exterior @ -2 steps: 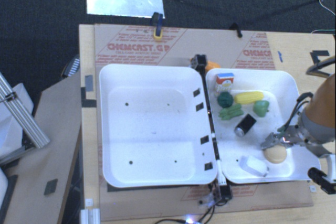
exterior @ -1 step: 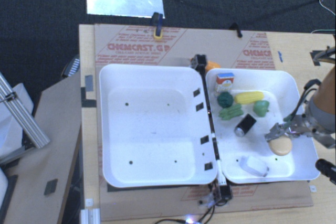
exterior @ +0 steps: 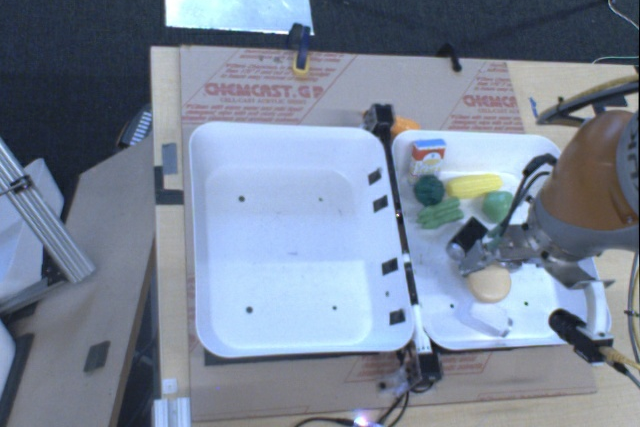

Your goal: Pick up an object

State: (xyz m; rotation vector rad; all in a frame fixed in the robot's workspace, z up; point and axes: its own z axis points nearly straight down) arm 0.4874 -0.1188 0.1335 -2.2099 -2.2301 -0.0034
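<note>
My gripper (exterior: 482,262) hangs low in the right bin (exterior: 540,315), reaching in from the right. Its tip is just above a tan rounded object (exterior: 490,286) and looks close to or touching its top edge. Further back in the bin lie a yellow banana-like piece (exterior: 473,184), a dark green ball (exterior: 429,189), a green pod-shaped thing (exterior: 440,213), a light green object (exterior: 497,205) and a small white carton with red and blue print (exterior: 428,154).
An orange object (exterior: 405,127) sits at the right bin's back left corner. A pale flat piece (exterior: 489,320) lies near its front wall. The left bin (exterior: 290,245) adjoins along a divider with black clips (exterior: 392,225).
</note>
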